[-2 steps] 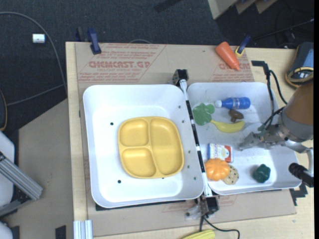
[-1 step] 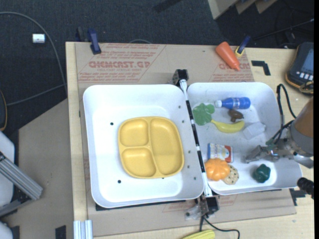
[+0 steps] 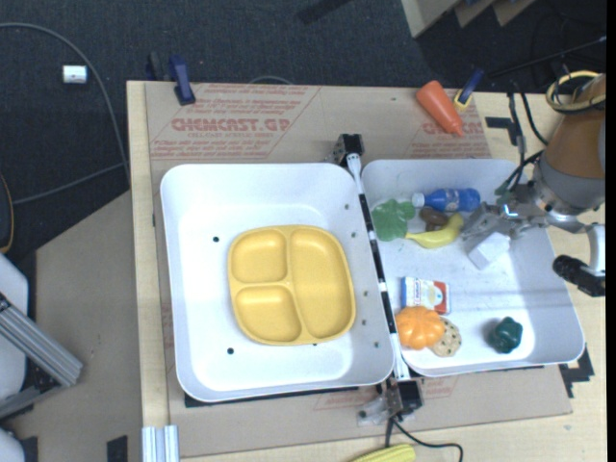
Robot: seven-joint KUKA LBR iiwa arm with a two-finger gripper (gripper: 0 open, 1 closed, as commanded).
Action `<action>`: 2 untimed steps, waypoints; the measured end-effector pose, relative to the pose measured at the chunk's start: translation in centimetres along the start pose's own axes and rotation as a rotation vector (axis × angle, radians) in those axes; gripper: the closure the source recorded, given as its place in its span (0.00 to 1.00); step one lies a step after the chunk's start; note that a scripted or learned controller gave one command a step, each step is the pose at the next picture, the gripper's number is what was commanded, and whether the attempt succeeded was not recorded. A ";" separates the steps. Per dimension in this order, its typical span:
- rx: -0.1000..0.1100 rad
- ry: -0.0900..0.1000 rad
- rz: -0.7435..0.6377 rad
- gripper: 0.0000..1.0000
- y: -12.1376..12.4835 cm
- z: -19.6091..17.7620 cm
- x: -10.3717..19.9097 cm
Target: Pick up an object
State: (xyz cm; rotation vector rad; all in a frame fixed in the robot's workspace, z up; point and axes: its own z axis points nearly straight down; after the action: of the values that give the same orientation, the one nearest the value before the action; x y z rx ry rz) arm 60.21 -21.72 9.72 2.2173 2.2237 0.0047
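Observation:
My gripper hangs low over the upper middle of the right bin, at the end of the grey arm with its orange band. Its two fingers stand apart, open, with nothing between them. Just left of the fingertips lie a yellow banana and a small brown piece. A blue bottle lies above them and a green leafy item sits further left. Nearer the front are a red and white carton, an orange fruit, a cookie and a dark green object.
The left bin bears a yellow divided plate. An orange carrot-like item and a blue clamp lie on the bench board behind the bins. Cables run along the arm at the right.

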 end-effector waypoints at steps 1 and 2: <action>0.010 0.008 0.001 0.00 -9.7 1.3 -0.3; 0.001 -0.001 0.001 0.00 -1.6 1.2 4.1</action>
State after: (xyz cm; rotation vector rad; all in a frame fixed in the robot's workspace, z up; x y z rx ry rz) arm 58.60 -17.64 8.49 2.2186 2.2225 0.0020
